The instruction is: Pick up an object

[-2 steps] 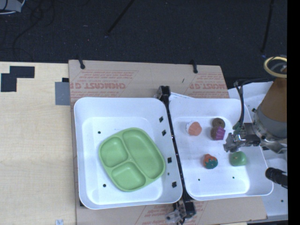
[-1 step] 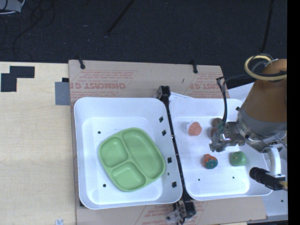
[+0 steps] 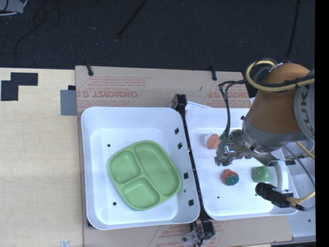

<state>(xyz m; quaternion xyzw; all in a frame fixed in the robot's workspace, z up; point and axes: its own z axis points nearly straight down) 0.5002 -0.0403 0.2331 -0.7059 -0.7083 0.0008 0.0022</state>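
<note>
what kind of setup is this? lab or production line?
Most likely a robot grasping lab: two white bins clipped side by side on a cardboard-covered bench, the arm reaching over small objects, loose cables on dark carpet.

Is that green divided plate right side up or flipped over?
Right side up: the green plate shows three hollow compartments facing upward.

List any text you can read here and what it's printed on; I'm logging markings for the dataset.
Red lettering on the cardboard sheet under the bins: printed upside down and mirrored from this view, too blurred to read with confidence.
More red print on the cardboard's front edge: too small to read.
Lettering on the arm's grey housing: cut off, unreadable.
</note>
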